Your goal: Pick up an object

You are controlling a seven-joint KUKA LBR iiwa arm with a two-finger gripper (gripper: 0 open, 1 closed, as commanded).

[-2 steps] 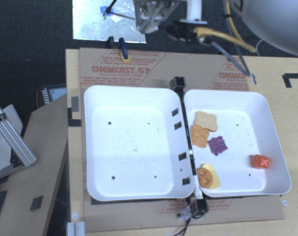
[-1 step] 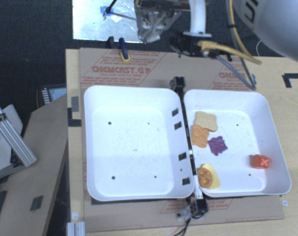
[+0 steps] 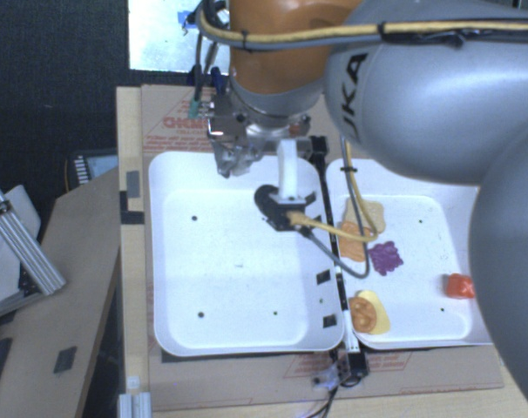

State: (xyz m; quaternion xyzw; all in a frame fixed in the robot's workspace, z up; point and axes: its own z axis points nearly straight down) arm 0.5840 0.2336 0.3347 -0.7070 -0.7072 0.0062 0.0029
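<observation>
Purple lump, red block and yellow piece lie in the right bin, centre-right of frame. The gripper hangs over the left bin's upper edge, seemingly poised to cross. Whether it is open or holding anything cannot be told.

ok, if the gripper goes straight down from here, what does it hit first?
Probably the white floor of the left bin, near its far edge; the gripper points down over that spot. Height is hard to judge from this slanted view.
</observation>
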